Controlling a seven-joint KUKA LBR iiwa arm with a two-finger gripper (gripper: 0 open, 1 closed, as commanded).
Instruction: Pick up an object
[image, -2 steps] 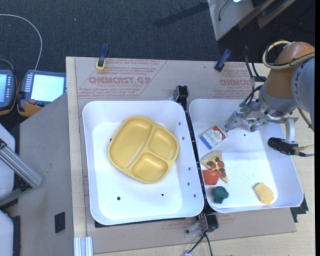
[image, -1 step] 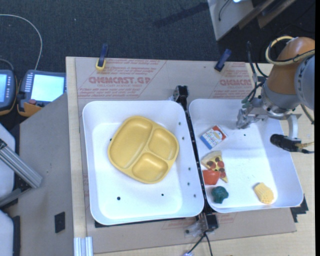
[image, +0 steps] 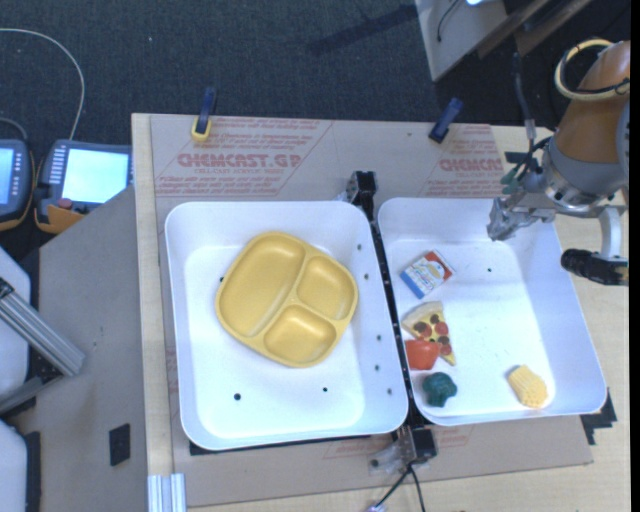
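- The gripper (image: 502, 226) hangs at the upper right, over the right bin (image: 570, 300).
- I cannot tell its state; nothing looks held.
- The small carton (image: 426, 273) lies nearest, down-left of it, long side slanted.

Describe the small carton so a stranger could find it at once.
Look in the right-hand white bin, the one without the yellow tray. Along its left wall, the small carton lies furthest back, above the pizza slice. It alone is boxy, white with red and blue print.
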